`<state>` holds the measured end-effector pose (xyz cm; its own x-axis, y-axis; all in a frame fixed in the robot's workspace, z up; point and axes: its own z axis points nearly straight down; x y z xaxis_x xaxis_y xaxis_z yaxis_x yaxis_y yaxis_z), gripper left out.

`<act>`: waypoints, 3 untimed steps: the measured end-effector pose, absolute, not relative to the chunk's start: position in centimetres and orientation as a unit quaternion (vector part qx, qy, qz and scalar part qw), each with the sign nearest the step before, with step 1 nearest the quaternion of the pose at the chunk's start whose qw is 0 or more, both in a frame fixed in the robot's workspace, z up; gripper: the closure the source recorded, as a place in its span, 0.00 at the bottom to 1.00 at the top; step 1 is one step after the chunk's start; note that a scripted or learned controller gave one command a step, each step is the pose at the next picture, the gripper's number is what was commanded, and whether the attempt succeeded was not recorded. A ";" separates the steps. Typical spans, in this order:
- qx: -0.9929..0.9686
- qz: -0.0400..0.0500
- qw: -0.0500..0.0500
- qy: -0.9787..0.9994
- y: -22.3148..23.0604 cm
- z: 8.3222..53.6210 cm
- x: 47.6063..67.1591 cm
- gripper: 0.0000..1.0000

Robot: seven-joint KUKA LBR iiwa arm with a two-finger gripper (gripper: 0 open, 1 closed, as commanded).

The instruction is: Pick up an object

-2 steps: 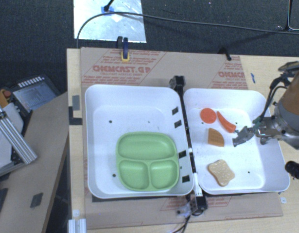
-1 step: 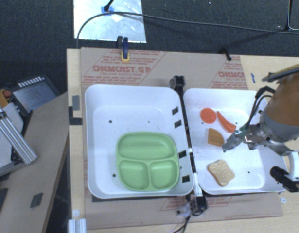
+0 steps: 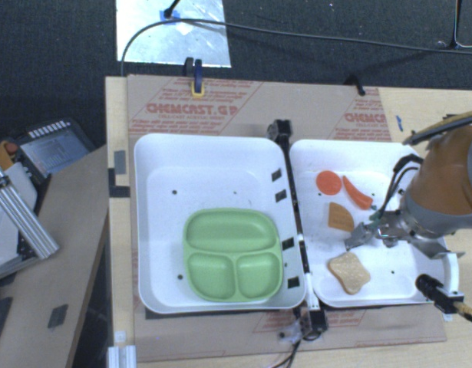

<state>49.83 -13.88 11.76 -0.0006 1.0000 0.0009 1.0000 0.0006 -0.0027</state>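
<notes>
Camera view, right bin point(image 3: 404, 150) as landmark, near to far. Nearest the front wall of the right bin lies a tan bread-slice piece point(image 3: 349, 272), flat on the bin floor, nothing touching it. Just behind it, toward the bin's middle, the claw point(image 3: 361, 234) sits low over the floor, pointing toward the left bin; whether it is released or clenched can't be told, the tip is too blurred, and nothing is seen in it. Arm point(image 3: 449, 186) comes in over the right bin's right side, orange band above grey wrist, covering that part of the bin. Just beyond the claw tip lies a tan-orange wedge piece point(image 3: 341, 218), close to the claw, contact unclear. Farther back in the right bin, an orange-red round piece point(image 3: 328, 182) and beside it, on the arm side, a red carrot-like stick point(image 3: 358, 192) lying slantwise; the two are near each other, apart from the wedge. Left of the right bin, past the black clips on the shared wall, sits the left bin point(image 3: 166, 159) with a green divided plate point(image 3: 232, 253) in its front half. Beyond both bins, brown printed cardboard point(image 3: 243, 102) covers the bench, with a yellow-handled clamp point(image 3: 196, 77) at its far edge.
</notes>
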 end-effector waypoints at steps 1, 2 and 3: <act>-0.707 0.000 0.001 -0.707 -13.9 8.3 49.9 0.00; -0.707 -0.001 -0.001 -0.707 -13.9 9.5 50.0 1.00; -0.706 -0.002 -0.003 -0.708 -13.5 15.7 49.7 1.00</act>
<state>49.71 -13.51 15.71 -0.0037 1.0000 -0.0015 1.0000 0.0037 0.0064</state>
